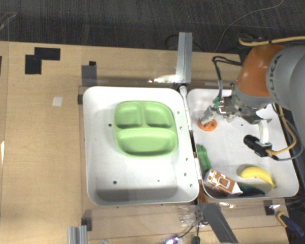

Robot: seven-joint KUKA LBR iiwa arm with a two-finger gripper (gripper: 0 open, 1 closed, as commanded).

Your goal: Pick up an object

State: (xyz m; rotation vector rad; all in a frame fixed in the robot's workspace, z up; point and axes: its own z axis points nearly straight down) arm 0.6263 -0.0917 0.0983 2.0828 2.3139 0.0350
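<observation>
Near the back left of the right bin [229, 154], a small orange object [209, 125] lies just under the tip of the tool [212, 117], the likely target in what looks like the approach step of the pick. Whether the tool is spread or pressed together cannot be told. The next move calls for closing squarely on the orange piece and lifting. The grey arm [295, 80] reaches in from the right, wrist bent low, with a banana [256, 175] well apart at the front.

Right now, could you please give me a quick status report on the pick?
Far left of right bin: hand just over small orange object. Object apparently on bin floor. Nearer front: banana, brown carton, green item, apart from hand.
</observation>
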